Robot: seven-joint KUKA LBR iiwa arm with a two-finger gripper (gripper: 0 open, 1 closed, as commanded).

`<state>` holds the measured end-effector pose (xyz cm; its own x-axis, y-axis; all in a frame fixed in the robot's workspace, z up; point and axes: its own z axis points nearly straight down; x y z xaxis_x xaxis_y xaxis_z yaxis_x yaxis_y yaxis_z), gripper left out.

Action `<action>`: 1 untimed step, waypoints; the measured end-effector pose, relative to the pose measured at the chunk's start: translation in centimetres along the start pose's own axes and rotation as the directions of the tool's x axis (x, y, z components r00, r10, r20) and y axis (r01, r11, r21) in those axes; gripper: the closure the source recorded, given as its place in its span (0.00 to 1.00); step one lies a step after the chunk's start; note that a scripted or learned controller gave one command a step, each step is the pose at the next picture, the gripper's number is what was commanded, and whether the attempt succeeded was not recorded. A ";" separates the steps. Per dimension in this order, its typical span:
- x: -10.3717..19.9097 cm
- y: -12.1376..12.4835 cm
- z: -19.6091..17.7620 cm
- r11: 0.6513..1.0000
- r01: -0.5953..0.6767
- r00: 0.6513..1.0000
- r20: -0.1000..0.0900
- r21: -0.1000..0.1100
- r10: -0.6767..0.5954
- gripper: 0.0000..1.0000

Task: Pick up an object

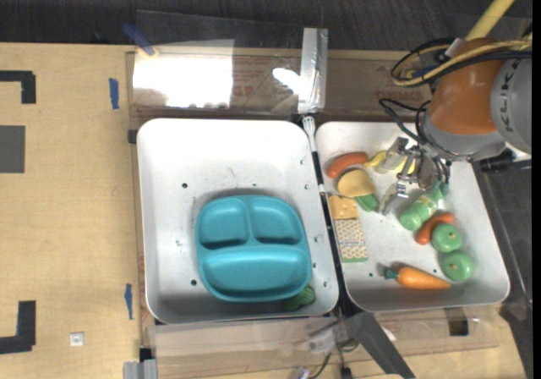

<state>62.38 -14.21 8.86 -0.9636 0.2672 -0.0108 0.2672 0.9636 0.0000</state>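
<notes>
My gripper hangs low over the middle of the right bin, below the arm's orange band. Toy foods crowd around it. An orange-red piece and a yellow piece lie to its left. A green pepper sits just below it, touching or nearly so. Further down lie a green apple with red beside it, a second green apple and a carrot. Nothing shows as lifted from the bin floor.
The left bin holds a teal divided plate with a small green item at its lower edge. A cracker piece and a patterned card lie along the right bin's left wall. Cables loop behind the arm.
</notes>
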 end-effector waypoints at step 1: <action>-2.9 -3.1 -2.3 0.986 0.164 0.986 -0.012 -0.001 -0.164 0.00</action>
<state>64.31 -18.00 11.23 -0.9944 0.1058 0.0011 0.1058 0.9944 -0.0005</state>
